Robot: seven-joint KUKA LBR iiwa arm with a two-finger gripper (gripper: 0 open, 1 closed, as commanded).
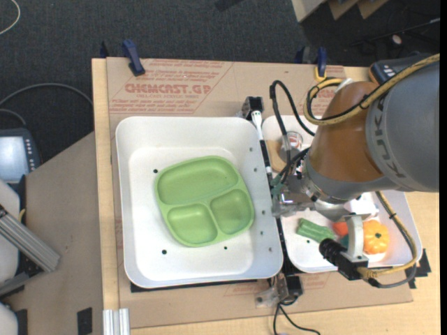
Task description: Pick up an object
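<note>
A green three-part plate (204,200) lies in the left bin (133,187). To its right, the arm (370,135) covers the right bin (401,253); the gripper's (290,194) state cannot be told. Near it lie a green piece (312,229) and a yellow-orange toy (376,238). The board (167,86) reads "CHEMCAST".

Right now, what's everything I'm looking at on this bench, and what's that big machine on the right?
White bins: 2, white, side by side on the bench; left bin, right bin.
Divided plate: 1, green, three compartments, lying in the left bin.
Green piece: 1, green, in the right bin.
Orange and yellow toy: 1, near the right bin's right side, partly hidden.
Blue clamps: 2, at the board's far edge.
Robot arm: 1, grey with orange band, over the right bin.
Gripper: 1, near the wall between the bins.
</note>
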